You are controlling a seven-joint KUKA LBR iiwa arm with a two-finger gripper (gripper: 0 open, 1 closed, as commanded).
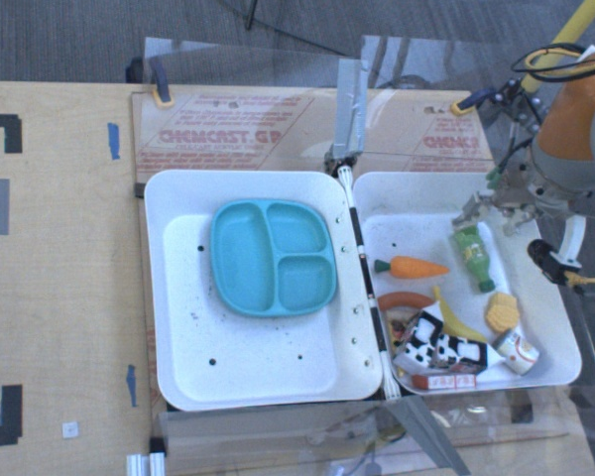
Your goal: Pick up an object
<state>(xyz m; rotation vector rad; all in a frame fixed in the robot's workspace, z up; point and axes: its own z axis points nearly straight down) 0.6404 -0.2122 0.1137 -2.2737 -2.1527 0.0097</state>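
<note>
My gripper [494,211] hangs over the back of the right bin [416,191], open, with nothing between its fingers. Just in front of it lies a green bottle [472,254], lengthwise toward me. Left of the bottle an orange carrot [417,267] lies flat. Farther forward are a yellow banana [457,319], a red sausage-like piece [405,300], a black-and-white patterned toy [439,349], a yellow bumpy piece [502,312] and a small white and red can [518,351].
A teal divided plate [274,257] rests in the left bin [178,345]. The rims between the two bins [362,286] run down the middle. The grey arm with its orange band [565,127] and cables stands at the right, above the bin's far corner.
</note>
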